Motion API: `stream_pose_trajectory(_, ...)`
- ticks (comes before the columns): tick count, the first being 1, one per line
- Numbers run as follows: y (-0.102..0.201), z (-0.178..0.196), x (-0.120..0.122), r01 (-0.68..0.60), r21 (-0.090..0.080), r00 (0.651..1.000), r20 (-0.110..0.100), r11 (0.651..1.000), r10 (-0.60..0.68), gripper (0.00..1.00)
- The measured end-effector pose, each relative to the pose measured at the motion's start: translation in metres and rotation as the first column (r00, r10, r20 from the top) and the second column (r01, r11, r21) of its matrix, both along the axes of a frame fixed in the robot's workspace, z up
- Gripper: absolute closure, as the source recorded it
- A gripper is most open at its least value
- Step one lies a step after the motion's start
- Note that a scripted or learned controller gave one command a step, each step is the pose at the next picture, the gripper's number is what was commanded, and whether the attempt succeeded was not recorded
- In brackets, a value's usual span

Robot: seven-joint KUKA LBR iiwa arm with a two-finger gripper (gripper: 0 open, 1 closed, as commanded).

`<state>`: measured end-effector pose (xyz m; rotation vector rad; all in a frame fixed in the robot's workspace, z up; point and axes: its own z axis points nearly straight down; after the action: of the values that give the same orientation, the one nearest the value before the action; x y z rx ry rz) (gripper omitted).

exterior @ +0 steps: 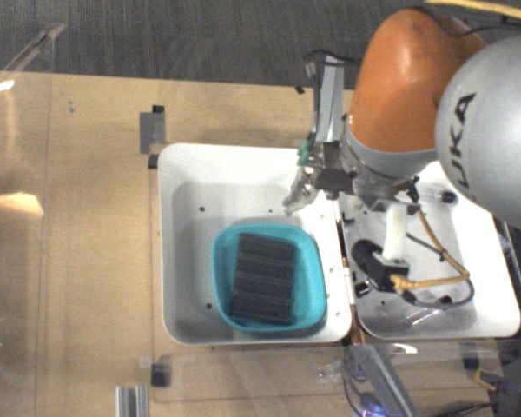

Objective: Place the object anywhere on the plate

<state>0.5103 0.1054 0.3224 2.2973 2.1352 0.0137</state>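
A teal square plate (308,268) sits in the left white bin (187,233), toward its front right. A dark grey ribbed block (263,278) lies flat on the plate, slightly left of centre. My gripper (297,196) hangs over the back right part of the left bin, just beyond the plate's far edge and apart from the block. Nothing shows in its grasp. The big grey and orange arm (417,102) reaches in from the right and covers much of the right bin.
The right bin (491,307) lies under the arm, with yellowish cables (434,281) and a black fitting (372,263) over it. The two bins meet at a thin wall (342,259). Wooden bench lies to the left, with a small black bracket (154,129).
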Motion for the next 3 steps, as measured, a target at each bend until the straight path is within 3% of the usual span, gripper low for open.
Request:
stream_pose_trajectory(1, -0.038, 0.115, -0.022, -0.038, -0.001, 0.999, 0.003, 0.999, 0.038, 0.0)
stream_pose_trajectory(2, -0.114, 0.114, -0.021, -0.007, -0.003, 1.0, 0.001, 1.0, 0.007, 0.0)
stream_pose_trajectory(3, -0.112, 0.126, -0.019, -0.016, -0.005, 1.0, 0.01, 1.0, 0.016, 1.0)
